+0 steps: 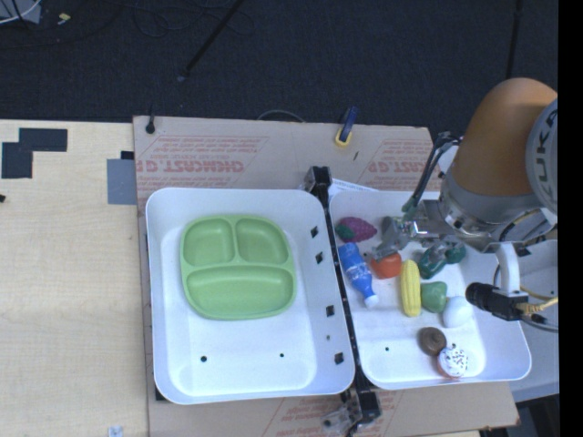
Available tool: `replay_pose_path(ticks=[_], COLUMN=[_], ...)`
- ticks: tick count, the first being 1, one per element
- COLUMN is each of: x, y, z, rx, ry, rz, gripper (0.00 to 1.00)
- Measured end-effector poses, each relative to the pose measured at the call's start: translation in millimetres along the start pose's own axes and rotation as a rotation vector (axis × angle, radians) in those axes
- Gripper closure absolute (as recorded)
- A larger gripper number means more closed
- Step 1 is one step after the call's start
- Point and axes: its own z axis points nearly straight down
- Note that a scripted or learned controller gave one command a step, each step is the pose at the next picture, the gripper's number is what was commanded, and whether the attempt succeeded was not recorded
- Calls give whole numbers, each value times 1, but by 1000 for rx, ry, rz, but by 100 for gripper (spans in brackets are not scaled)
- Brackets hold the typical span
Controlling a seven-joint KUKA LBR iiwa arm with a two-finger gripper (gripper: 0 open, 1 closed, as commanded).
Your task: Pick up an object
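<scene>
The right bin (401, 371) holds several small objects: a purple piece (355, 228), a blue tube (356, 272), an orange-red piece (387, 266), a yellow corn cob (411, 288), a green piece (434, 295), a dark green piece (439, 260), a white egg shape (456, 313), a brown piece (432, 340) and a white speckled ball (454, 361). My gripper (394, 238) hangs low over the bin's upper middle. It is just above the orange-red piece and to the right of the purple one. The arm's orange band (506, 139) rises behind it.
The left bin (182, 362) holds a green divided plate (239, 267). A black divider (333, 280) runs between the bins. A yellow and blue clamp (345, 127) sits at the cardboard's far edge. Black cable and a fitting (496, 300) hang over the right bin's right side.
</scene>
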Motion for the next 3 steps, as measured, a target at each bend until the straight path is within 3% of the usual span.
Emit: replay_pose_path(ticks=[1,3], x=[0,-3], y=[3,5], z=[-7,96], rx=[-14,-9], ry=[-1,0], rz=[-2,-2], gripper=[0,0])
